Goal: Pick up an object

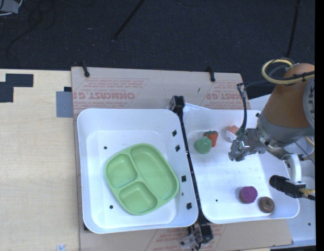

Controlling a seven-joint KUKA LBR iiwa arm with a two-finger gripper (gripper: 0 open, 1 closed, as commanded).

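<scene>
Gripper [238, 153] low over right bin [224, 213], near its middle; finger state cannot be told from this angle, nothing visibly between them. Candidate objects in right bin: green ball [203, 145] touching orange piece [212, 136], left of gripper; purple object [248, 194] and brown ring [266, 204] near front right corner. Left bin [94, 124] holds green 3-compartment plate [141, 178].

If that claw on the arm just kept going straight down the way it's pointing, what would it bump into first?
Probably the bare white floor of the right bin. The gripper points down over an open patch, with the green ball off to one side and the purple ball nearer the camera. Depth is hard to judge from this slant.
</scene>
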